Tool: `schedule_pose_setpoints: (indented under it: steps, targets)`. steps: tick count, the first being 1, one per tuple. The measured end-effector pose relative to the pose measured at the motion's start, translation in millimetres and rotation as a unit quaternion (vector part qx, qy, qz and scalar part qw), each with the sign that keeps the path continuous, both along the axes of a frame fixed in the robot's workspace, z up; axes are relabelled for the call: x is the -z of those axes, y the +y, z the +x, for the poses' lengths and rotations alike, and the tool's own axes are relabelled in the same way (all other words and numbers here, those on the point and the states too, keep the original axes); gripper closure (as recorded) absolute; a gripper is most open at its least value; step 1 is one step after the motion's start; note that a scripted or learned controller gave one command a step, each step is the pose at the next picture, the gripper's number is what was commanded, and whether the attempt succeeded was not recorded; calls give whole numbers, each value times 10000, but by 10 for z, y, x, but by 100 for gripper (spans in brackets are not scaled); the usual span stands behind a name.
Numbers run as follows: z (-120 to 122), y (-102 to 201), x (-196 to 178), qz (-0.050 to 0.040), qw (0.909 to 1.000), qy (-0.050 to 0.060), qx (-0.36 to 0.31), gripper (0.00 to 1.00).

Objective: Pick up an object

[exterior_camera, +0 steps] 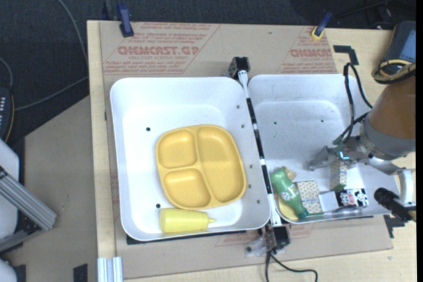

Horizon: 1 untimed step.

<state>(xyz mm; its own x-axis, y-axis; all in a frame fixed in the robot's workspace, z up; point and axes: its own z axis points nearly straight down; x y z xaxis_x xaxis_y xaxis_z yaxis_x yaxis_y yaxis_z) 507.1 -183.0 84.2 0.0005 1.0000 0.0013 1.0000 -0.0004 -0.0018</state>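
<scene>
- Gripper sits low over right bin, front half; can't tell its state from my feed.
- Nothing visibly held.
- Green bottle lies just left of it, toward front corner, long axis slanting front-right.
- Yellow tray in left bin, well apart.

The right bin's far half lies open; a green bottle and small packets crowd its near edge.

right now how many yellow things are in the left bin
2. A yellow three-compartment plastic plate lies in the middle of the shallow white left bin. A yellow plastic squeeze bottle lies on its side along the near edge, just below the plate. Nothing else appears hidden there.
</scene>
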Motion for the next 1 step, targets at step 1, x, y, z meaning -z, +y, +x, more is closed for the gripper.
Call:
schedule_pose_setpoints:
  steps: [1]
  targets:
    - [529,-356,-900,-15,10000,-22,-5,0]
